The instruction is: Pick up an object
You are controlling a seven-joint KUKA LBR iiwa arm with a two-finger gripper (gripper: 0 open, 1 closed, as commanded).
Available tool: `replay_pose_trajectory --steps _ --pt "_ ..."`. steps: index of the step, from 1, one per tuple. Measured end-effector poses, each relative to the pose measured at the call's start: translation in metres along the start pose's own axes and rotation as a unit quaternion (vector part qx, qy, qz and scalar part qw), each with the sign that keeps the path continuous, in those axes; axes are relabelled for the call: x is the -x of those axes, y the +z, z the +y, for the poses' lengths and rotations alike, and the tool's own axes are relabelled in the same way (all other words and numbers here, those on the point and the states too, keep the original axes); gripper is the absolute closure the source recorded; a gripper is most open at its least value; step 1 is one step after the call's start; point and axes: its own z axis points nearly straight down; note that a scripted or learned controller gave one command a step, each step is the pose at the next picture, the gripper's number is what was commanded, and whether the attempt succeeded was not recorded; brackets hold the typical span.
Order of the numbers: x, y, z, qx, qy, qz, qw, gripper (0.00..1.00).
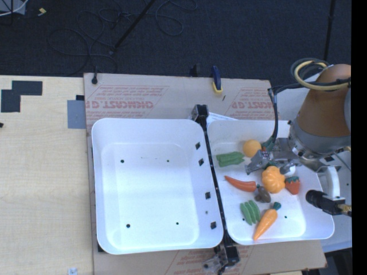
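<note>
The toy produce lies clustered in the right bin (321, 229), none of it raised off the bin floor. An orange pumpkin-like piece (273, 179) sits near the middle of the cluster; a small yellow-orange round fruit (251, 148) lies at about 10 o'clock from it, and a green pepper-like piece (230, 158) lies further out toward 9 o'clock, close to the divider between the bins. A red chili (241, 183) lies at 8 o'clock from the pumpkin piece, pointing left. A small dark brown piece (262, 195) touches or nearly touches the pumpkin piece at 6 o'clock. Below that, a carrot (265, 222) with a green top lies tilted, and a ribbed green piece (249, 212) lies just beside it at 9 o'clock. A red strawberry-like piece (293, 184) sits at 3 o'clock from the pumpkin piece. The end effector (269, 161) hangs low over the cluster, just at 12 o'clock from the pumpkin piece; cannot tell how it is set, and no object is seen gripped. The grey-and-orange arm (324, 110) enters from 3 o'clock. The left bin (103, 153) sits alongside on the desk (40, 176), over a cardboard sheet (143, 99).
</note>
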Motion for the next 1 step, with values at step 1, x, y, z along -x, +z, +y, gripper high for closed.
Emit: replay_pose_trajectory --steps 1 --pt "0.0303 0.1257 0.0489 0.002 0.001 -0.001 1.0 0.0"
